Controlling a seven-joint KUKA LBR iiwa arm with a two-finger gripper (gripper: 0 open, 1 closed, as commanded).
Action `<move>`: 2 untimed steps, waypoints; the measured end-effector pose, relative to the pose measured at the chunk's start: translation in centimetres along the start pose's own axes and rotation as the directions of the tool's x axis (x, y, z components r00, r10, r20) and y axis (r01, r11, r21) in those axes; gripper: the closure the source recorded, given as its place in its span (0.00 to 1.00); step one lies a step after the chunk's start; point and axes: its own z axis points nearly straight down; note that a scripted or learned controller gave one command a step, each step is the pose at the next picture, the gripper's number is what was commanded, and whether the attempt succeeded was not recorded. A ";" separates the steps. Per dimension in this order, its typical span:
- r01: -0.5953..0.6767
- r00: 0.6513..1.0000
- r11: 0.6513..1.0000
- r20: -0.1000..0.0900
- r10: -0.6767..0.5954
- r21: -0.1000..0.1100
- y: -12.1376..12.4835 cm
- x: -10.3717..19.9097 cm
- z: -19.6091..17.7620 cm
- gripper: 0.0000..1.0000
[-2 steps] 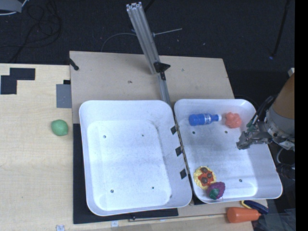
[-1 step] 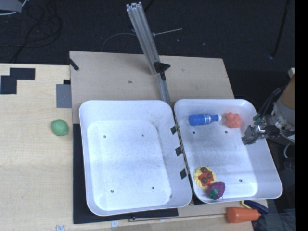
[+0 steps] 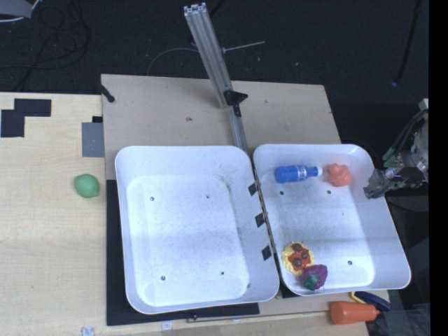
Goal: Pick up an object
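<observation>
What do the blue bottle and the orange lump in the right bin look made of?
Small blue bottle with white cap: likely hard plastic, smooth, slightly glossy body. Rounded orange lump: matte, soft-edged, possibly foam or rubber; too small to be sure. Both lie in the shallow white right bin.

The arm sits at the far right, barely reaching in. Its gripper (image 3: 376, 187) hangs low and points left, dark against the wrist and its tangle of cables.

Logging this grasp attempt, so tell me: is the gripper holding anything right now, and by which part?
Nothing is held. The gripper sits just outside the right white plastic bin's right rim, apart from the objects inside.
</observation>
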 end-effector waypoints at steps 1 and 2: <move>0.004 1.000 1.000 -0.002 -0.004 0.004 0.0 5.3 -0.5 1.00; 0.004 1.000 1.000 -0.002 -0.004 0.005 -0.6 11.3 0.5 1.00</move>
